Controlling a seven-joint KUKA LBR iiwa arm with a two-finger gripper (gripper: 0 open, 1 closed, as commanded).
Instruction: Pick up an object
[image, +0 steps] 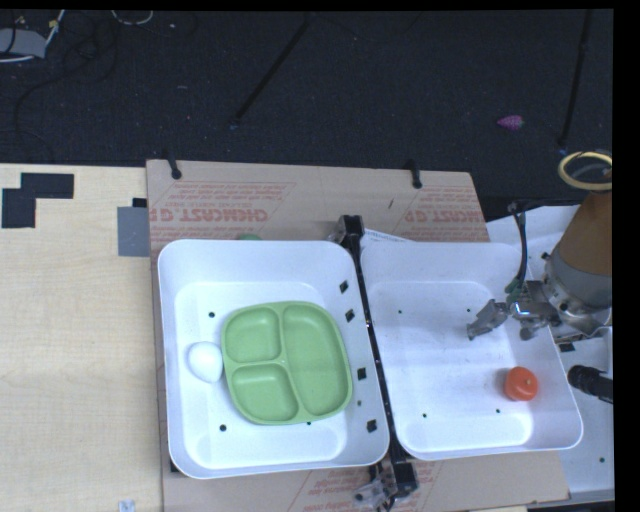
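The arm (585, 250) is seen reaching in from the right over the right bin (440, 440), its orange band above the grey wrist at the bin's right rim. The wrist is bent towards the bin's middle, and the jaws (490, 320) are carried low over the bin's upper right part, pointing leftwards and slightly down. Whether the jaws are spread or pressed together cannot be told at this slant; nothing is seen pinched between them.

A small orange object (520, 383) is found in the right bin, near its right wall, below the jaws and apart from them. It rests on the bin's white floor.

In the left bin (190, 440), which touches the right bin along a shared black divider, a green compartment plate (286, 361) is laid flat, and a white egg-shaped object (205, 361) lies just beside the plate's left edge. Both bins are borne on a cardboard sheet (300, 205) laid over the pale wooden surface (70, 350).
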